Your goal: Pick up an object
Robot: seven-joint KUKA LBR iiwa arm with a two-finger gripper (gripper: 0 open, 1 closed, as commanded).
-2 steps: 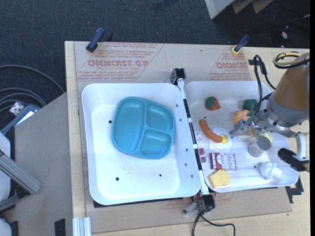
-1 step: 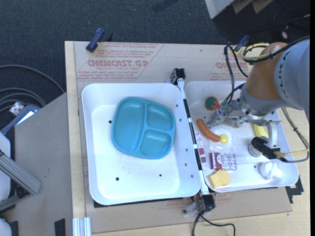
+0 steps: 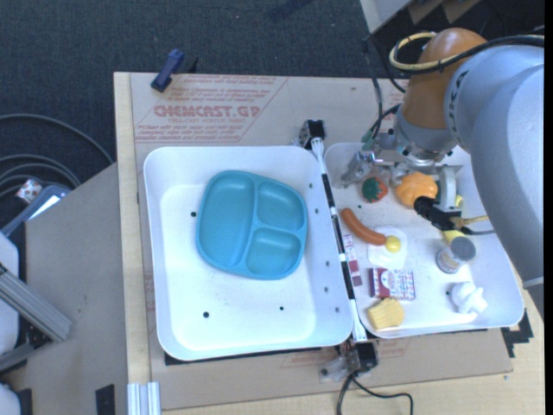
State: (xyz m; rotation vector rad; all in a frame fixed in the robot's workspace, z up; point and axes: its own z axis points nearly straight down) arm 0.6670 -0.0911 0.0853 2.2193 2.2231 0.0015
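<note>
Camera view, right bin (image 3: 501, 305): gripper (image 3: 380, 164) low at upper centre-right, grip state cannot tell. Nearest items: green-red ball (image 3: 374, 189), orange (image 3: 416, 188), sausage (image 3: 361, 226). Advice: centre over one item, clear of neighbours and bin wall, before closing.

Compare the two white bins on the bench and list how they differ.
The left bin holds a single thing, a blue divided plate; the right bin holds many small ones, among them a toy hot dog, an orange and a yellow block. The arm's gripper hangs over the right bin, not the left. The left bin looks larger in this view. Both are shallow, white and sit side by side.
</note>
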